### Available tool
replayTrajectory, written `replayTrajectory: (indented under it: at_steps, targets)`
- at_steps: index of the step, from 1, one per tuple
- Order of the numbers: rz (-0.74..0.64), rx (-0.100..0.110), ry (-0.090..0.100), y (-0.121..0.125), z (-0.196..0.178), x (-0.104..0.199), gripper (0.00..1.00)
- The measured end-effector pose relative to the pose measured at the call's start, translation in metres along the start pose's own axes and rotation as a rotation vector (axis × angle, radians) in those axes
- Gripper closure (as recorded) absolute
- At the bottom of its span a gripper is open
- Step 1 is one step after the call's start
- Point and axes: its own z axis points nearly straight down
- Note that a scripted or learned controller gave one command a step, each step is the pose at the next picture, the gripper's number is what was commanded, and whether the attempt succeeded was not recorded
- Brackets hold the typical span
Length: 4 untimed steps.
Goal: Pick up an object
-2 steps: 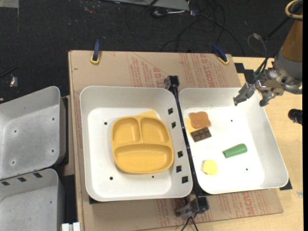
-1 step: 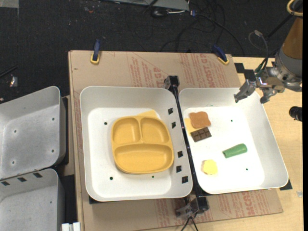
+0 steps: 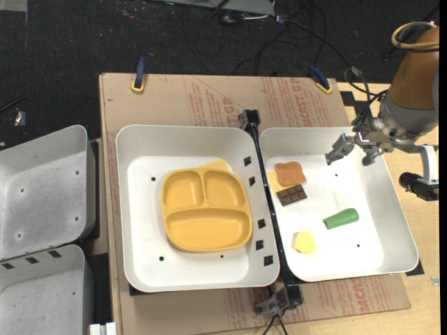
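While my pincer (image 3: pixel 354 150) hovers spread wide and empty over the right bin (image 3: pixel 391 208) at its far edge, the candidates lie nearer: green cylinder (image 3: pixel 341 218), brown chocolate-like bar (image 3: pixel 292 195), toast-like slice (image 3: pixel 289 173), yellow piece (image 3: pixel 304 242). Descending squarely, fingers straddling the cylinder's short axis, seems safest.
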Motion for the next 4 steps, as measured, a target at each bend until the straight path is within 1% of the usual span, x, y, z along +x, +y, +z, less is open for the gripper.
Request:
replayTrajectory:
  at_steps: [1, 2, 3, 4]
  targets:
    - [-0.003, -0.001, 0.000, 0.002, 0.044, 0.006, 0.00]
    - [0.000, 0.000, 0.000, 0.002, 0.097, 0.006, 0.00]
    - [0.000, -0.005, -0.002, 0.003, 0.084, 0.006, 1.00]
    - [0.000, -0.007, -0.001, 0.003, 0.041, 0.004, 1.00]
